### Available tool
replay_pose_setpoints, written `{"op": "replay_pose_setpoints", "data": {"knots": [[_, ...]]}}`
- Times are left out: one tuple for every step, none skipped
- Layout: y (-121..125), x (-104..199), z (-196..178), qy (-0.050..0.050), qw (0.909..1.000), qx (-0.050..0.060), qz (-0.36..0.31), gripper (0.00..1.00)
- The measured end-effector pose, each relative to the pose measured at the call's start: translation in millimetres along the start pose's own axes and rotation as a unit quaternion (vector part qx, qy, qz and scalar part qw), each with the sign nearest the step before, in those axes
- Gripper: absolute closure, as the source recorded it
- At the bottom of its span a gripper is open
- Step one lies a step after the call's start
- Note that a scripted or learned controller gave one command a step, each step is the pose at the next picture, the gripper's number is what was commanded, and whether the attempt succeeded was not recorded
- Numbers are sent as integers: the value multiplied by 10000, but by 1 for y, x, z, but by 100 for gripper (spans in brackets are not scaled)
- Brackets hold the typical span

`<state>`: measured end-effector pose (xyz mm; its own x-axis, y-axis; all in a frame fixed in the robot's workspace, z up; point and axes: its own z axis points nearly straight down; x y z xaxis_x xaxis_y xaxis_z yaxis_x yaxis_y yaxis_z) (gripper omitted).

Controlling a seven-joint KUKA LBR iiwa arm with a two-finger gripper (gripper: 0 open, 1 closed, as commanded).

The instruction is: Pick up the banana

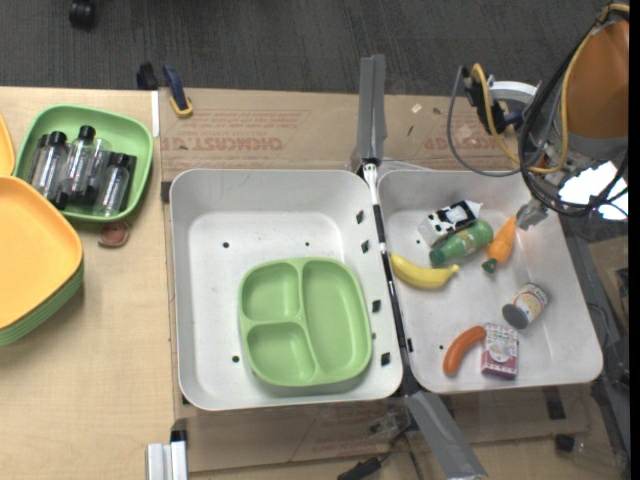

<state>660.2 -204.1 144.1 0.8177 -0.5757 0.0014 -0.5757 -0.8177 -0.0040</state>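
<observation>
near right bin's [575, 298] left wall, banana [424, 271]

i read banana [424, 272] as smooth plastic, slight sheen. green divided tray [304, 320]: matt plastic. both white bins [200, 268]: smooth plastic, dull finish, scuffed. small can [526, 304]: metal, shiny top. pink carton [500, 351]: printed paper. green bottle [461, 244]: glossy plastic. surface [100, 368]: pale wood, matt. brown sheet under bins [260, 133]: cardboard, printed. floor [300, 18]: dark carpet, rough.
</observation>
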Motion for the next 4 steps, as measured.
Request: {"op": "replay_pose_setpoints", "data": {"knots": [[12, 9, 50, 1, 9791, -1, -2033, 100], [8, 8, 40, 16, 9788, 23, -2049, 100], [14, 9, -14, -25, 9993, 8, -360, 100], [14, 10, -170, -23, 9829, 5, 1840, 100]]}}
